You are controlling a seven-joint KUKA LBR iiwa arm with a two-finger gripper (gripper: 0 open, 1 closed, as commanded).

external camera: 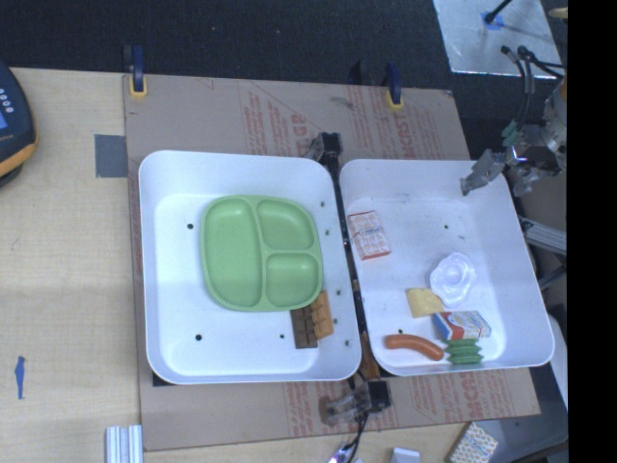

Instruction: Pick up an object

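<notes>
Pale wood bench under even light, covered in the middle by a brown cardboard sheet printed with faint red lettering and clamped along the far edge by two blue-and-yellow clips. Grey tape patch just left of the cardboard, yellow-and-black device at the left edge, small blue mark low on the wood. Beyond the bench, dark carpet with a pale grey sheet lying at upper right.
</notes>
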